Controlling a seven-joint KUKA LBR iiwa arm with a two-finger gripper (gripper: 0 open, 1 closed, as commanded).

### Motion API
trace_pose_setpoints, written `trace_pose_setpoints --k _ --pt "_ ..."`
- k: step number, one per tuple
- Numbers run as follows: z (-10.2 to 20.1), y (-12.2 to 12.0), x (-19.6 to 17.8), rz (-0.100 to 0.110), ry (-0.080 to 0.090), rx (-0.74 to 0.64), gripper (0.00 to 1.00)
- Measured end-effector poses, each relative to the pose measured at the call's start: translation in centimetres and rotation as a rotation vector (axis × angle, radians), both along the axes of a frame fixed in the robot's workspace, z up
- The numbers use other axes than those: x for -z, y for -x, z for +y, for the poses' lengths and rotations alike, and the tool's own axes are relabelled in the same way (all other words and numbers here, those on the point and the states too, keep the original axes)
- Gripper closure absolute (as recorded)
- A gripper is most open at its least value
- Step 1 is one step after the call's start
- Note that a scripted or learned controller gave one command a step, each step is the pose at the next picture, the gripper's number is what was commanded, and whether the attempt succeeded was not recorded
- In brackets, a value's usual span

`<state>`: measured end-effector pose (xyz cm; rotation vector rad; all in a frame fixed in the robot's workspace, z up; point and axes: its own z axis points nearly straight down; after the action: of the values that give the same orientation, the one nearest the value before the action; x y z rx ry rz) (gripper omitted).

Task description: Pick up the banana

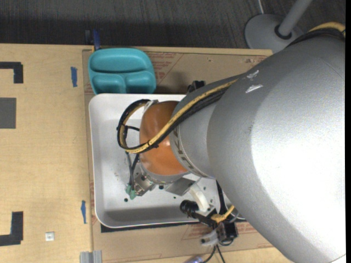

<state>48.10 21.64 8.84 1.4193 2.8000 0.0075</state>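
Grey arm (263,147) with its orange band (159,141) hangs over the left white bin (104,147), wrist pointed down and gripper (134,188) low near the bin's near-left floor. We cannot tell whether the gripper is wide or closed. We cannot tell where the banana lies or how it looks; our guess is that it's under the wrist. Risks: closing on nothing, or scraping the bin floor, since the target is hidden. A teal tray (122,70) sits on the bench (44,147) just beyond.
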Motion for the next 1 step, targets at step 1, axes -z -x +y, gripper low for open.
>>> trace_pose_setpoints --k 1 --pt "0.04 -0.04 -0.98 -0.001 -0.001 0.001 1.0"
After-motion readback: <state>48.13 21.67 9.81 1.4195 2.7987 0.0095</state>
